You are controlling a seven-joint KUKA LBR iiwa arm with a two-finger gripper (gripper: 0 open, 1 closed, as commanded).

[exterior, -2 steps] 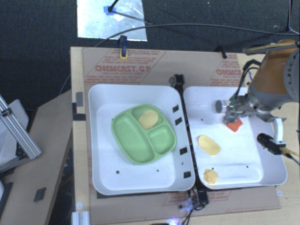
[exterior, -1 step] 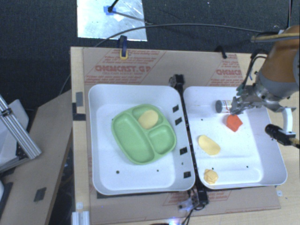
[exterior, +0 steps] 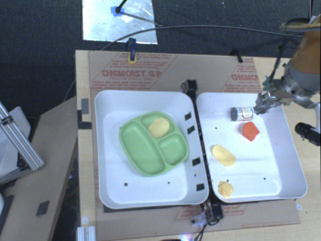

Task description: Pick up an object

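While the arm reaches in from the right, the scene sorts by size as follows.

Bench: a brown board with red lettering carries both bins, with dark floor beyond its far edge.
Left bin: the white bin sits on the left half of the board, touching its neighbour along a black-clipped seam.
Right bin: the white bin sits on the right half, its floor mostly bare toward the near right corner.
Arm: the grey arm with its orange band enters at the far right and hangs over the far right part of the right bin.
Green tray: a three-compartment green tray lies tilted in the middle of the left bin.
Yellow piece in tray: a rounded yellow item rests in the tray's far compartment.
Gripper: the gripper points down and left at the far side of the right bin; its tips are too blurred to say whether they are apart or together.
Yellow oblong: a pale yellow object lies near the centre left of the right bin.
Orange block: a small orange block lies right of centre, just near of the gripper.
Small can: a white can with a grey end lies on its side just left of the gripper, possibly touching it.
Yellow lump: a small yellow lump sits at the near left edge of the right bin.
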